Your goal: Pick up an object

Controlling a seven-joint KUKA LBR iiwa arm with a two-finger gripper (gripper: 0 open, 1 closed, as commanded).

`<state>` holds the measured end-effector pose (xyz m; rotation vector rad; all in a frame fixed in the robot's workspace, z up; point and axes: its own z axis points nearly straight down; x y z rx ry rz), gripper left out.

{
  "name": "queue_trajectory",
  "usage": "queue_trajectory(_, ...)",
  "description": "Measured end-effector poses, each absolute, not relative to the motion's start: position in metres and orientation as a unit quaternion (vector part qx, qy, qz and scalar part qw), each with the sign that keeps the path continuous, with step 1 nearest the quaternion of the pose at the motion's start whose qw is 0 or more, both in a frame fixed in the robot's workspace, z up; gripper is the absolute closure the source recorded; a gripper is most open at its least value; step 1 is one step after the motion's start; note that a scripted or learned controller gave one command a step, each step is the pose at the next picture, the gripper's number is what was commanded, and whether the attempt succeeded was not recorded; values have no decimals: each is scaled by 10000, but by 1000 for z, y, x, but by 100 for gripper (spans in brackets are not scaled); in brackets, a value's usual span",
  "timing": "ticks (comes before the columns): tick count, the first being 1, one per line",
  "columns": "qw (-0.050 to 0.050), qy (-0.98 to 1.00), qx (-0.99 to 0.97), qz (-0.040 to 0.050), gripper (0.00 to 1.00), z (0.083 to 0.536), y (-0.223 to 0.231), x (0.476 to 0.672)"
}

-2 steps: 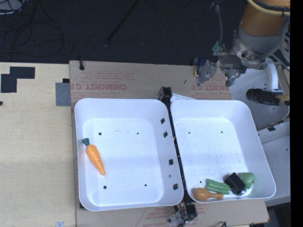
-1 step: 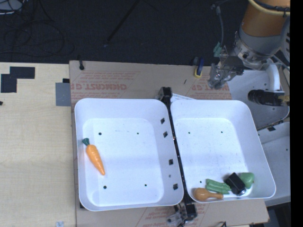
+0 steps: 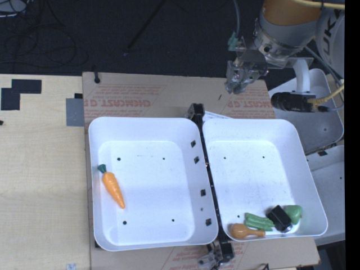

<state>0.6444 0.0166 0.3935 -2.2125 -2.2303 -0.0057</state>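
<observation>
Gripper (image 3: 239, 86) is hanging above the bench beyond the right bin's (image 3: 301, 151) far edge; finger state: cannot tell. Carrot (image 3: 112, 188) is lying at the left bin's (image 3: 140, 125) left wall. Green, black and tan items are sitting in the right bin's near right corner.

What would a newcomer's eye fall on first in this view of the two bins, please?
Probably the orange carrot, lying alone near the left wall of the left bin. Next, the cluster in the right bin's near corner: a green pod, a black block and a tan pear-shaped piece. The gripper hangs beyond the bins.
</observation>
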Motion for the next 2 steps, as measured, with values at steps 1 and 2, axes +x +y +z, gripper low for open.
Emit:
queue_trajectory(1, 5, -7120, -7021, -28, 100, 448, 147, 643)
queue_trajectory(2, 10, -7105, -7037, -11, 100, 486, 241, 643)
